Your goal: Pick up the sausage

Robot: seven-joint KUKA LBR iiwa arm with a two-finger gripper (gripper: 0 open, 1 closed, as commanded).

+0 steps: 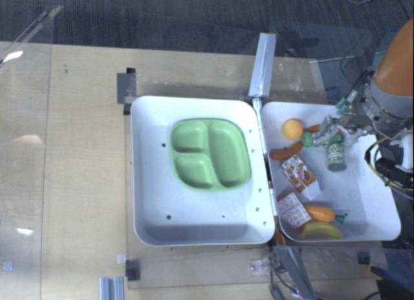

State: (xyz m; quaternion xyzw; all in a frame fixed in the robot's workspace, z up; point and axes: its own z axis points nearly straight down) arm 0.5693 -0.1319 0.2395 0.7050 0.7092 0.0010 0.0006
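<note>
Fruit sits nearest the camera in the right bin point(388, 224): a banana point(320, 231) against the front wall with a carrot point(321, 213) just behind it, and two small printed packets point(294, 209) beside them, toward the divider. Farther back lies the sausage point(285, 152), a reddish-brown link close to the bin's left wall, its long axis running left-right and rising slightly toward the right. An orange point(292, 128) rests just behind it. The claw point(335, 128) hangs over the back of the same bin, so the sausage lies to its left and a little toward the camera, nearly end-on along the line between them. A green-capped item point(308, 139) sits between the two, and a small can point(336, 156) stands just in front of the claw. How far the claw is spread cannot be told; nothing is visibly held. The arm point(394, 79) enters from the right, wrist bent down over the bin's far corner. In the left bin point(149, 163) is a green divided tray point(210, 152).
</note>
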